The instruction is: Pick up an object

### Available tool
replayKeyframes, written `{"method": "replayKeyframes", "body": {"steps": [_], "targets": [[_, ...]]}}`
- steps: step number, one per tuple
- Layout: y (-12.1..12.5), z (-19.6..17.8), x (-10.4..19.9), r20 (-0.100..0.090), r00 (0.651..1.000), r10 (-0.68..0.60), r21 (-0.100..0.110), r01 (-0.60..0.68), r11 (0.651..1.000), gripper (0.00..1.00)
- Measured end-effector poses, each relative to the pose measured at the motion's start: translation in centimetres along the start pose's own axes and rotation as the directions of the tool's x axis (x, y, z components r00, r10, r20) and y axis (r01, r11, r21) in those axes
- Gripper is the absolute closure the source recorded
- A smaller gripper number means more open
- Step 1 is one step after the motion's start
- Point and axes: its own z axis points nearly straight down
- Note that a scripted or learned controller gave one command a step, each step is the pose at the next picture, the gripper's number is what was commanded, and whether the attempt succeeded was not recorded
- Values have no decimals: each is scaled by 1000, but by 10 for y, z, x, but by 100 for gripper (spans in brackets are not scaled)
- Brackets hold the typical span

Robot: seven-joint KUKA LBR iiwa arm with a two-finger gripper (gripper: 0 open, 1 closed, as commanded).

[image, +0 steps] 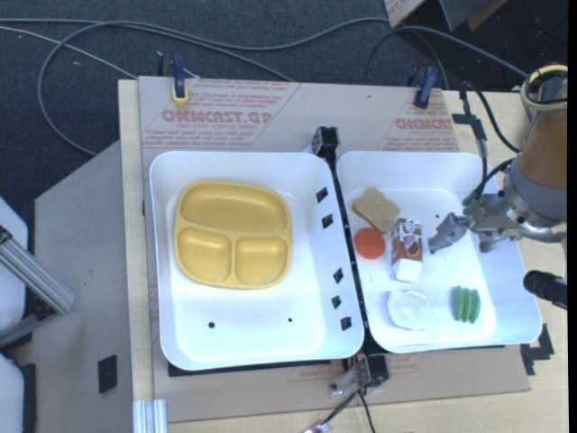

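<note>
Right now the grey arm with its orange band [546, 156] reaches in over the right-hand shallow white bin [505, 332], and its tool [448, 233] hangs near the middle of that bin with nothing between its fingers. Whether those fingers are spread or pressed together I cannot tell; from this angle they read as one dark blur.

It looks like the approach step, before any grasp. Nearest to the tool is the small red-and-white carton [407, 250], just to the left of it. Beside that lie the round orange-red piece [369, 244] and the tan slice of toy bread [376, 208], close together. A clear round lid [410, 308] and a green ridged piece [465, 304] sit lower in the bin, well apart from each other.

Picking the carton would call for a short shift left and a straight descent, jaws straddling its narrow sides. The green piece has the most open floor around it. The bins' shared wall stands close behind the orange-red piece. The yellow divided plastic tray [234, 233] fills the upper part of the left white bin [261, 332].
</note>
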Motion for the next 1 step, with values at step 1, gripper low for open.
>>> {"method": "replayKeyframes", "body": {"steps": [1], "targets": [[3, -7, 0, 3, 1000, -4, -14, 4, 1000, 0]]}}
